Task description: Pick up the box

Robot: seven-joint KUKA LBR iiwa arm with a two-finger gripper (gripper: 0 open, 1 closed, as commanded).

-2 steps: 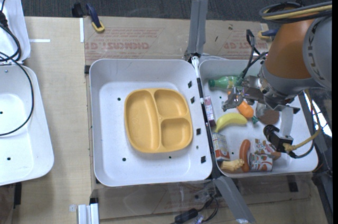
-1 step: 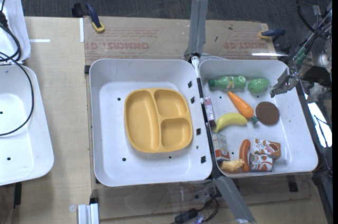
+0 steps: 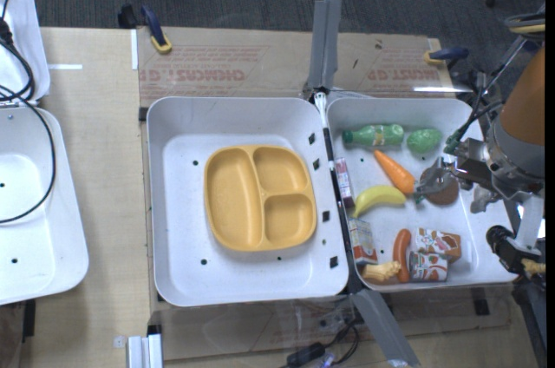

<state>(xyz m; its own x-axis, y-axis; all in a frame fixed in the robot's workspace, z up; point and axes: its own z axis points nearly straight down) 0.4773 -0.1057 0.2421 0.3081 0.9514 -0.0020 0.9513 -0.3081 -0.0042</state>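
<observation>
Near the front edge of the right-hand shallow white bin [image 3: 486,266], toward its front right corner, lies the small printed cardboard box in red, white and brown [image 3: 431,254]. It rests on its side, its long axis running roughly along the bin's front edge with a slight tilt. Just beside it on the side of the bin's middle wall stands a red sausage-shaped toy [image 3: 401,246], touching or nearly touching the box, and a pale tan toy [image 3: 384,272] sits at the front edge beyond that. A second, flatter printed packet [image 3: 362,239] lies against the middle wall.

Further back in the bin are a yellow plastic banana [image 3: 380,199], an orange plastic carrot [image 3: 395,171], a green plastic bottle [image 3: 375,135] and a green leafy toy [image 3: 423,140] along the back edge.

Over the right side of the bin hangs the two-finger gripper [image 3: 440,182], above a brown round object [image 3: 442,193] it seems to touch; whether its fingers are apart or together cannot be told. The box lies from the gripper toward the bin's front edge, near but apart. I judge the coming move to be a short shift forward, then a descent across the box's short side, clear of the sausage.

The left-hand bin [image 3: 173,184] holds a yellow three-compartment plastic tray [image 3: 260,197].
</observation>
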